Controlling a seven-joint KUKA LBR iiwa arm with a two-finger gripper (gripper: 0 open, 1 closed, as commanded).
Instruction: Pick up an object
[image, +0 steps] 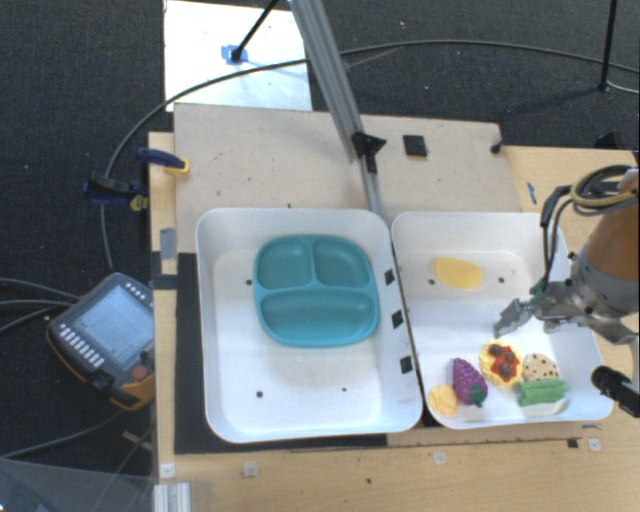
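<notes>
Camera view shows you the gripper (512, 318) in the right bin (420, 300), fingers spread and holding nothing, just above the small pizza toy (501, 362). Purple grapes (467, 381) sit beside it; a teal divided plate (316, 291) fills the left bin (225, 340).

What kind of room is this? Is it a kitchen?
Probably a robot lab, not a kitchen. A robot arm reaches over white bins of toy food, and a control pad with cables lies on the floor.
</notes>
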